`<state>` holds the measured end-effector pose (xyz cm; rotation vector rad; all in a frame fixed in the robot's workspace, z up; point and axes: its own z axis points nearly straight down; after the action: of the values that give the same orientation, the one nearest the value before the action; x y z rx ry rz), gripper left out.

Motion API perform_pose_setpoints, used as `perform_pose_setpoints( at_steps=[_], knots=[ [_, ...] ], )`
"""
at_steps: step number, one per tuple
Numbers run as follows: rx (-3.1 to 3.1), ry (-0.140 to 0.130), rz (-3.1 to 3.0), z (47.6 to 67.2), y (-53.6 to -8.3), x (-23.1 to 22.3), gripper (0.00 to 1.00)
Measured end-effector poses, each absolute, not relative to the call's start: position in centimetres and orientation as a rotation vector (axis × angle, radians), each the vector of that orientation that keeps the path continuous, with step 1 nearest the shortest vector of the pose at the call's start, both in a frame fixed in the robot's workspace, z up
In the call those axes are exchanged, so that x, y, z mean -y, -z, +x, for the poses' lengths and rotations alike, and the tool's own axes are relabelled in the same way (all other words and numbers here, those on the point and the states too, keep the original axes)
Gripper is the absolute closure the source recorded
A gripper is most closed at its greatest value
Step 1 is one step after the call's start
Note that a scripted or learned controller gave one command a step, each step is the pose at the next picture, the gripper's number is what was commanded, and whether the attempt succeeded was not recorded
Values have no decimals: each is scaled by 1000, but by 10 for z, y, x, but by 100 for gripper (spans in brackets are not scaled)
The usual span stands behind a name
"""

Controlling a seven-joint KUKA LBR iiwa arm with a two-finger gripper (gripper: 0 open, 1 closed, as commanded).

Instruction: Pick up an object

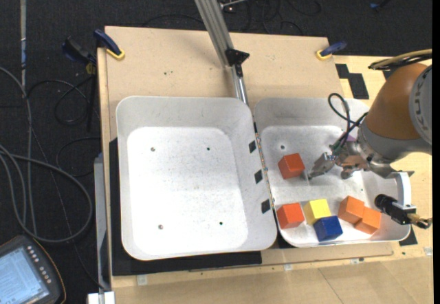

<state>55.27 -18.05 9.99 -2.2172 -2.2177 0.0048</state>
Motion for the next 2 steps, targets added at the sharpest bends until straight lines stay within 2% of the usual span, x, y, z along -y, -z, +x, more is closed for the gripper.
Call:
perform_pose_setpoints(
  at_steps=[1, 2],
  knots=[
    [2222, 2, -2223, 555, -114, 182, 100],
    [2229, 5, -2222, 562, -172, 174, 100]
  ],
)
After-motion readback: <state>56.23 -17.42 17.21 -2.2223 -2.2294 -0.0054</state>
